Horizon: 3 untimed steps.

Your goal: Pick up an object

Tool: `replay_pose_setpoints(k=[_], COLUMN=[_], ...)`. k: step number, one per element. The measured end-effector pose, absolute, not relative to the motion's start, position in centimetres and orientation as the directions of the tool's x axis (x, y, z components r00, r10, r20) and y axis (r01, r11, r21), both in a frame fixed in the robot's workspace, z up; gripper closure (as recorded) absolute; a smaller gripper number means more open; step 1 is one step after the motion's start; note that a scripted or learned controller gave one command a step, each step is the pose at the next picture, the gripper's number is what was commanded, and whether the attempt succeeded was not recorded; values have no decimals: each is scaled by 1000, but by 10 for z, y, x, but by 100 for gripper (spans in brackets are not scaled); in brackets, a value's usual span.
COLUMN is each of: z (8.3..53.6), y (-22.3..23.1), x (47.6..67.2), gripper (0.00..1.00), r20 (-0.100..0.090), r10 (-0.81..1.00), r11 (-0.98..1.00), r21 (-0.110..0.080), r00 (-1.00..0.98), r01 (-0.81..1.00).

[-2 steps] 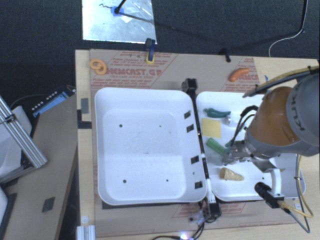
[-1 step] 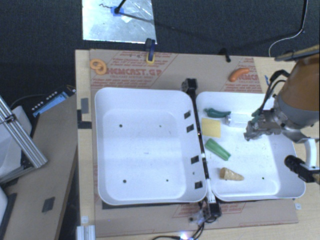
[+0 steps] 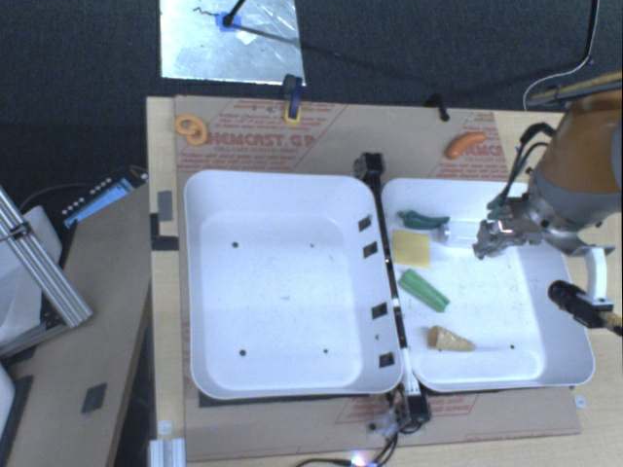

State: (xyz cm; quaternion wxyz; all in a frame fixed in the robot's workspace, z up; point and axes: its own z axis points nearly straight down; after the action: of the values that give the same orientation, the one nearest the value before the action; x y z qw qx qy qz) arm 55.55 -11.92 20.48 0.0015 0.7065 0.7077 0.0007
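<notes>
The arm (image 3: 582, 168) comes in from the right, its orange band high at the edge and the grey wrist below it bent down and leftward over the right bin (image 3: 560, 358). The pincer (image 3: 490, 238) hangs at the end of the wrist above the upper middle of that bin, just right of a clear piece (image 3: 456, 232) that lies on the bin floor; whether the pincer is spread or closed I cannot tell, and nothing can be seen gripped in it. A black fitting (image 3: 576, 305) juts out lower down beside the arm, over the bin's right rim. The things to pick all lie in the left half of the right bin: a dark green piece (image 3: 421, 220) at the top, touching the clear piece's left end; a yellow block (image 3: 411, 250) just beneath it; a light green piece (image 3: 424, 289) lying at a slant below that; and a tan wedge (image 3: 451, 339) near the bin's lower edge, apart from the rest. The left bin (image 3: 209, 261) sits just beside the right one, joined along a dark seam with clips. Both rest on a brown board (image 3: 389, 129) on the bench, where an orange sausage-like thing (image 3: 465, 145) lies above the right bin, a tan ring (image 3: 192, 128) at the upper left corner, and a yellow-and-blue clamp (image 3: 292, 100) on the far edge. Beyond is dark carpet with a shiny sheet (image 3: 229, 27).
</notes>
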Motion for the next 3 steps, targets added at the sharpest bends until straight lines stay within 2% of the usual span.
replay_pose_setpoints(k=[1, 2, 3], z=[174, 294, 408], y=[-107, -139, -138], x=[626, 667, 670], gripper=[100, 100, 100], r20=[0, -6, -4], r10=[1000, 1000, 1000], r11=[7, 5, 6], r21=[6, 19, 17], r00=[-7, -4, -6], r01=[1000, 1000, 1000])
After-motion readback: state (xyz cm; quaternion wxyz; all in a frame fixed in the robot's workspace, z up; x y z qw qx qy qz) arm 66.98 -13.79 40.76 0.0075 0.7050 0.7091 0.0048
